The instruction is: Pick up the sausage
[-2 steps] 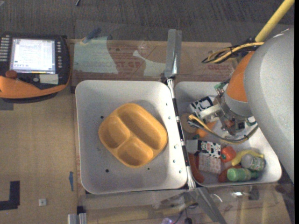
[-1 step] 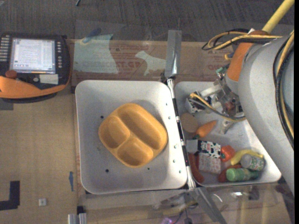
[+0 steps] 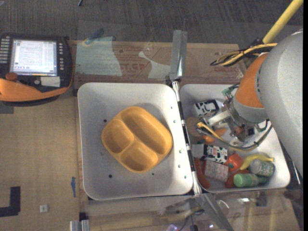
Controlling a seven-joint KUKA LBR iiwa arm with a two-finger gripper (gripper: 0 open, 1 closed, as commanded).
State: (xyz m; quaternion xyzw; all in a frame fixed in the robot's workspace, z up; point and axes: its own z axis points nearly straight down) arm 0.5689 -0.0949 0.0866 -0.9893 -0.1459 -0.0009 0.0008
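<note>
Camera view: two shallow white bins sit side by side on the bench. The left bin point(image 3: 91, 177) contains a yellow divided plate point(image 3: 136, 138) with three compartments, lying near the bin's centre and turned at a slant. The right bin point(image 3: 284, 174) contains a crowded group of small items. The arm point(image 3: 269, 81), grey with an orange band, reaches in from the right and is lowered over the middle of the right bin, with the gripper point(image 3: 237, 131) positioned above the clutter; whether it is spread or pressed together cannot be told, as the wrist body and cables cover it, and no item is visibly held. The sausage point(image 3: 201, 173) is a reddish-brown elongated item lying along the left wall of the right bin, toward the near corner, partly overlapped by a pink patterned packet point(image 3: 216, 170). It is apart from the gripper, which stands further to the right and toward the far side. Just beside the packet are a black-and-white carton point(image 3: 215, 152), a red item point(image 3: 234, 161), a banana point(image 3: 255, 160), a green bottle point(image 3: 246, 179) and a small can point(image 3: 262, 167). A second black-and-white carton point(image 3: 205, 108) lies near the far wall. A control pendant point(image 3: 33, 66) with a lit screen rests on the bench left of the bins
</note>
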